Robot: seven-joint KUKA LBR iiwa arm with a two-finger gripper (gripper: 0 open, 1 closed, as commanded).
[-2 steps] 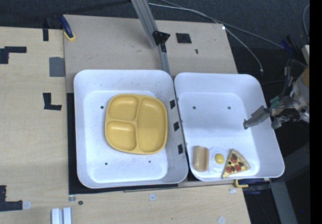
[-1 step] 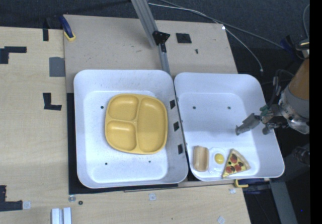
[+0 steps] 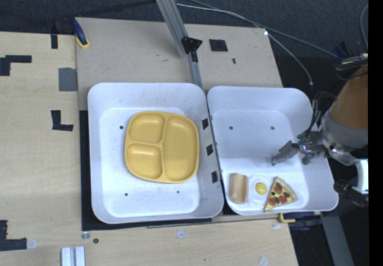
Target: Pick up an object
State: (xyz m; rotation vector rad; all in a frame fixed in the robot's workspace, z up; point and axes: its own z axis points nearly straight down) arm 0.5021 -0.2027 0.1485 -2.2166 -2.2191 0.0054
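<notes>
Pizza slice [image 3: 280,193] just below hand [image 3: 286,153]

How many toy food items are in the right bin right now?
3, in a row along its near edge: a hot dog on the left, a fried egg in the middle, a pizza slice on the right.

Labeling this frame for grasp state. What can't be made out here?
- tool, camera view: small and dark, seen at a slant; finger state unreadable.
- arm, camera view: cut off by the right edge, so its pose is unknown.
- white item with yellow centre, camera view: too small to identify.
- pizza slice: toppings blurred.
</notes>
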